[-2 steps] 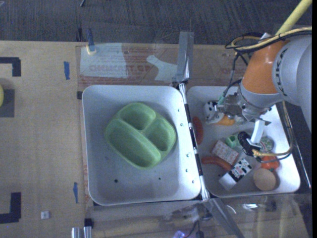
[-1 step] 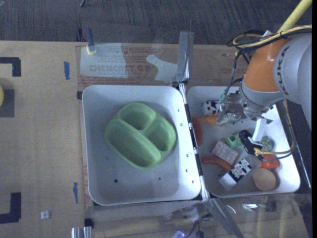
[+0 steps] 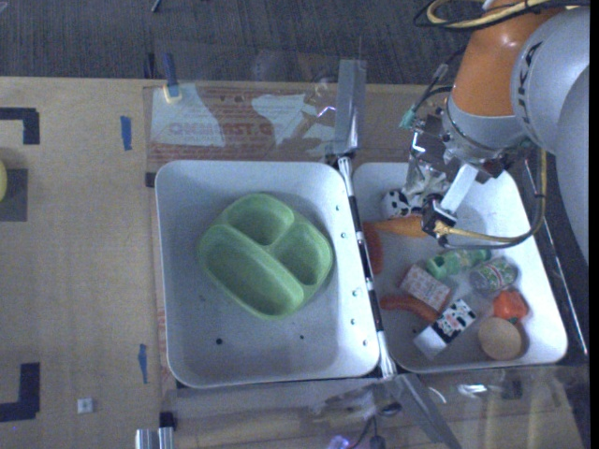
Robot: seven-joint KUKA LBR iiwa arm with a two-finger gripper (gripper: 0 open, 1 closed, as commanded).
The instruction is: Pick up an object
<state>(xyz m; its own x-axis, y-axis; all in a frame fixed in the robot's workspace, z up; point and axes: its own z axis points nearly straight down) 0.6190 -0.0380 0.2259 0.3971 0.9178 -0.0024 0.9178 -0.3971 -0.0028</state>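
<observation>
A grey-and-orange arm lowers its tool (image 3: 432, 215) into the right bin (image 3: 541, 251), just above an orange carrot-shaped toy (image 3: 401, 227) near the bin's left wall; whether the tool is released or clenched cannot be told. With toys crowded together, a descent off-centre could likely nudge the carrot against the wall or catch the neighbouring black-and-white cow toy (image 3: 397, 202) instead. The left bin (image 3: 178, 279) holds a green divided plate (image 3: 267, 253), while the right bin also carries a small printed box (image 3: 426, 287), a tan ball (image 3: 501, 338) and a red piece (image 3: 510, 305).
</observation>
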